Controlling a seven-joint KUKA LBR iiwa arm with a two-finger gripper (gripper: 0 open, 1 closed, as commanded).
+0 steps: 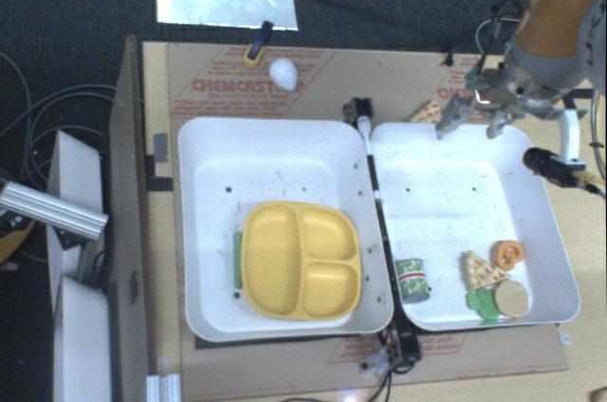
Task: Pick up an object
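Camera view takes in, at the far left, the left bin (204, 163), a shallow white plastic one that carries a smooth yellow plate (302, 260) with three compartments, set toward its near edge; a thin green strip (237, 260) lies just beside the plate's left rim. Behind this bin, cardboard (228, 82) printed with red lettering, too blurred to read in full, bears a white egg-shaped thing (283, 73) and a small blue-and-yellow thing (258, 44). The right bin (455, 191) is bare across its far half. Along its near edge lie a small green-and-white can (413, 280), a pizza slice (482, 270), an orange ring (508, 253), a tan disc (513, 299) and a green piece (484, 303), bunched in the near right corner. The jaws (470, 119) hang over the far right corner, spread apart, pinching nothing.
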